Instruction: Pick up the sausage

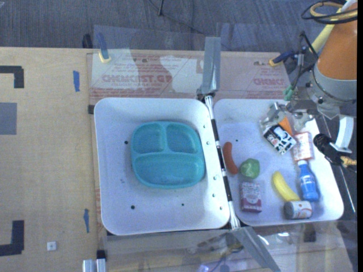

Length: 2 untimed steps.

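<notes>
Apparently fingers hover at right bin's far edge — sausage apart, untouched.

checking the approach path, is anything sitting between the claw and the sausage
Nothing visible blocks it. The claw hangs over the right bin's far part, and bare white floor lies between it and the sausage by the bin's left wall. The green ball sits close beside the sausage, apart from it.
</notes>
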Available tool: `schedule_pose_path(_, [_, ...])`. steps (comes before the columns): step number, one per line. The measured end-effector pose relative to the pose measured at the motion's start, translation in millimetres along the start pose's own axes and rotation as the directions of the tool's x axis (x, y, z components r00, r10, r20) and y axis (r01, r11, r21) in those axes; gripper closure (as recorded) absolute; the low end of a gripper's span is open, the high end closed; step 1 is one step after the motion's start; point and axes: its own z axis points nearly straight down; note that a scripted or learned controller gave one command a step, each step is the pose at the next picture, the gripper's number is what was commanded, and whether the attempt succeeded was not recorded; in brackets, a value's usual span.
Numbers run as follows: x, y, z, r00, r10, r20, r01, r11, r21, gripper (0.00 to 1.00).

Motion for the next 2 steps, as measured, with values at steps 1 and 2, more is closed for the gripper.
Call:
schedule_pose_path(1, [108.2, -79.8, 55.7, 0.980, -0.199, -0.001, 0.199, 0.980, 0.002, 0.00])
schedule_pose_path(2, [114.5, -48.5, 16.7, 0.937, -0.349, 0.001, 0.349, 0.937, -0.003, 0.00])
